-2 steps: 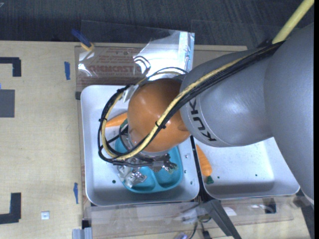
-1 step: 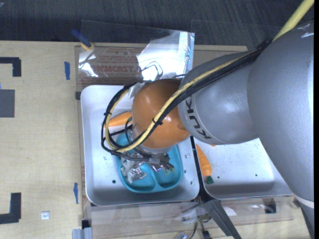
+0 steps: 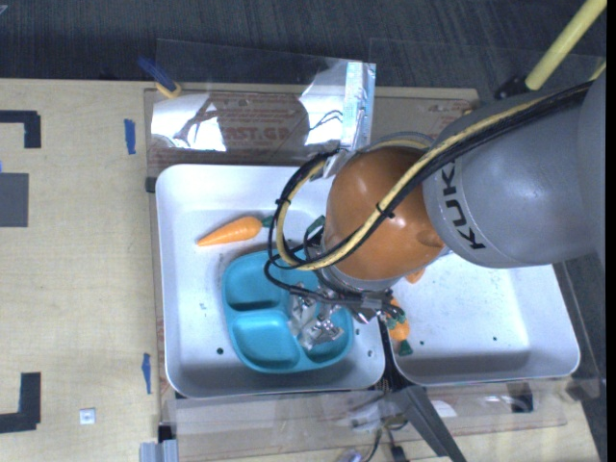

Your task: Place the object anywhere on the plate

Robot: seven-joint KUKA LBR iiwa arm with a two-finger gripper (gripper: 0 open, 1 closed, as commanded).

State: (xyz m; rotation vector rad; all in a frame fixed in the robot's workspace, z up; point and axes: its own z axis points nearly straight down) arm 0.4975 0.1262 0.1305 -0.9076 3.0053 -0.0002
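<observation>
Gripper (image 3: 322, 323) hung low over the blue divided plate (image 3: 252, 287), above its near-right compartment; whether it was spread or pinching anything, I could not tell. Orange wrist band (image 3: 380, 215) and looped cables (image 3: 289, 229) covered much of the plate's right side. A toy carrot (image 3: 231, 230) lay in the left bin (image 3: 183, 287) just beyond the plate's far rim, apart from it, so probably not yet placed. Small orange piece (image 3: 397, 328) sat right of the plate, at the bins' shared edge.
</observation>
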